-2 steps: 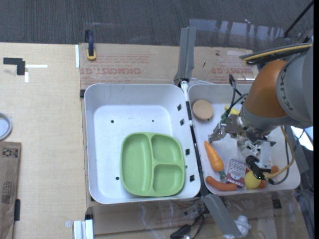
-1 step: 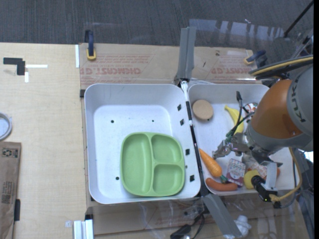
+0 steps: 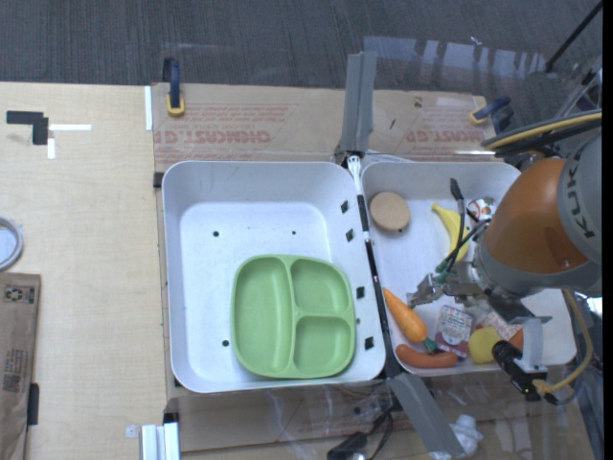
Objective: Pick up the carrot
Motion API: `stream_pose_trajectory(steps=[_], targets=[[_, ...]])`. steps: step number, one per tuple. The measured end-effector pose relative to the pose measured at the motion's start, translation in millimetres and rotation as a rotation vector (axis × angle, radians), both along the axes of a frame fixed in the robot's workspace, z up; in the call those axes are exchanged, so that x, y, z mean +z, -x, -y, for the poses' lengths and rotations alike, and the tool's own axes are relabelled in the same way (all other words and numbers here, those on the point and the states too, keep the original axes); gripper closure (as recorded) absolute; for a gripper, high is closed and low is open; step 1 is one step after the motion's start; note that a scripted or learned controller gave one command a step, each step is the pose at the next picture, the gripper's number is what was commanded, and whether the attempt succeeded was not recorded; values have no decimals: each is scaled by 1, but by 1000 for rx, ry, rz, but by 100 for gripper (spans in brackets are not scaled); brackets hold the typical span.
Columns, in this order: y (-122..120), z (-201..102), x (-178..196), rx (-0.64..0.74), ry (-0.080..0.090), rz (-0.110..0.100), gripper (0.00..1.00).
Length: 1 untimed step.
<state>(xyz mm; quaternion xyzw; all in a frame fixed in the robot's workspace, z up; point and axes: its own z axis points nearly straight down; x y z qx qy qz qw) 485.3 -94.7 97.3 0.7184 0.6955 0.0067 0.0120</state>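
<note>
The orange carrot (image 3: 404,316) lies slantwise at the left side of the right bin (image 3: 414,173), close to the wall between the two bins. My gripper (image 3: 434,288) hangs low over the right bin, just up and to the right of the carrot's thick end. The arm's orange band (image 3: 532,228) and grey wrist hide part of the bin's right half. Nothing can be seen held in the gripper.
In the right bin lie a round tan disc (image 3: 390,211), a banana (image 3: 447,224), a red-brown sausage (image 3: 427,356), a small packet (image 3: 452,325) and a yellow item (image 3: 484,344). A green divided plate (image 3: 293,316) sits in the left bin (image 3: 220,209).
</note>
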Motion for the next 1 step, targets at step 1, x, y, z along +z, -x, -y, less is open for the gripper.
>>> stream_pose_trajectory(steps=[1], targets=[[2, 3, -1, 299, 8, -7, 0]])
